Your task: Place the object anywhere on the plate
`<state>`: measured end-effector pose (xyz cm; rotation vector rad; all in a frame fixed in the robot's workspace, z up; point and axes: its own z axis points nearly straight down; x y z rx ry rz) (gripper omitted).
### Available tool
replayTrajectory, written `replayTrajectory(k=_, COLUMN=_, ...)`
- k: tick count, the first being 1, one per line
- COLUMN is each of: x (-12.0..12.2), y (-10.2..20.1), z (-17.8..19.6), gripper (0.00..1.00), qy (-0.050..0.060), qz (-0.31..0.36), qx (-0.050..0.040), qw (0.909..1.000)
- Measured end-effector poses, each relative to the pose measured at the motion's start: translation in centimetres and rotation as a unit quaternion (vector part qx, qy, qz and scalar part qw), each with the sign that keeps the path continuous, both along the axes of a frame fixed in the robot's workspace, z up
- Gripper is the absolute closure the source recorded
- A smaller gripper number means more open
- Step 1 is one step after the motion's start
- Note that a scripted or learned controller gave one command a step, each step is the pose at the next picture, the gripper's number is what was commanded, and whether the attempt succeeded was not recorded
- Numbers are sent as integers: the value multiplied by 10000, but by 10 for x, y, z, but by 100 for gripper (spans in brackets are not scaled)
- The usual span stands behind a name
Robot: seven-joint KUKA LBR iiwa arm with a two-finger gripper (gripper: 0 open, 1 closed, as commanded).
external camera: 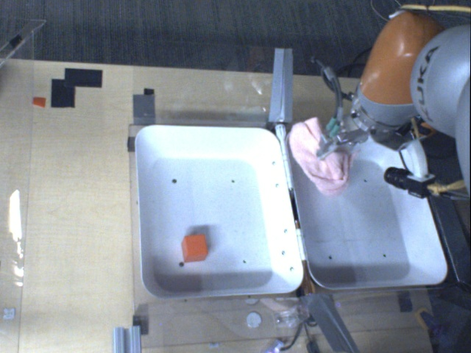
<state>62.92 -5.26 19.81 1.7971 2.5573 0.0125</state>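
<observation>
A pink cloth (318, 160) is bunched up at the far left corner of the right bin (383, 234), next to the divider between the bins. My gripper (329, 145) comes in from the right and sits on the cloth's upper right part. Its fingers are closed into the fabric, and a fold of cloth is pinched between them. The cloth hangs down from the fingers toward the bin floor. A small orange block (195, 248) lies on the floor of the left bin (213, 197), near its front left.
The arm's orange band and grey wrist (405, 57) loom over the right bin's far right corner. A black cable fitting (403, 179) sticks out by the right wall. A metal post (280, 87) stands behind the bins' shared edge.
</observation>
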Motion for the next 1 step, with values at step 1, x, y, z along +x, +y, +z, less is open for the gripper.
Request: replayTrajectory(k=1, x=2, y=2, z=28, gripper=100, qy=45, qz=41, qx=9, qw=10000)
